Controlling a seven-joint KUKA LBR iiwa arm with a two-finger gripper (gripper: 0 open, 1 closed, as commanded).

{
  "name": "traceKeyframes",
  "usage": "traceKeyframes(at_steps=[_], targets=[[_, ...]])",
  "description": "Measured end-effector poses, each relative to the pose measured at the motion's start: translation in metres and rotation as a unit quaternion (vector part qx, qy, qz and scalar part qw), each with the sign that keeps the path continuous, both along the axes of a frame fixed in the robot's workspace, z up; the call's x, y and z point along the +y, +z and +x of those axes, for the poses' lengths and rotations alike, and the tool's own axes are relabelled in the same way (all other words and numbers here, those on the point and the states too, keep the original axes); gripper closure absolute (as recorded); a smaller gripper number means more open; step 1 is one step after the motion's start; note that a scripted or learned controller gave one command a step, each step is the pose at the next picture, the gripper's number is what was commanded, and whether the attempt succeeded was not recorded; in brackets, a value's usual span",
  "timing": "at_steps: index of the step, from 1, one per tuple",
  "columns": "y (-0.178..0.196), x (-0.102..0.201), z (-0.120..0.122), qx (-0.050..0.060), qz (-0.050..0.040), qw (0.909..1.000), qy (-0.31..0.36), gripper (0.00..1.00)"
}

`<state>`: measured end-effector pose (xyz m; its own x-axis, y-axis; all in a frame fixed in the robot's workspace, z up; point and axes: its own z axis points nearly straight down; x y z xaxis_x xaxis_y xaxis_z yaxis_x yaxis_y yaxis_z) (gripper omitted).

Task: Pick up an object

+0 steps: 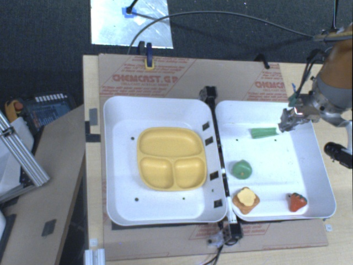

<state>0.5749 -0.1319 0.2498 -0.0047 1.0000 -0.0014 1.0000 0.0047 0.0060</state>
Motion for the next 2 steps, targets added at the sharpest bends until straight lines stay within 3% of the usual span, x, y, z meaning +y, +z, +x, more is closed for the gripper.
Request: traceKeyframes(at_steps=[2], targets=[[-0.013,0.114,0.003,0.003,0.0017,1.0000,0.002,1.00]])
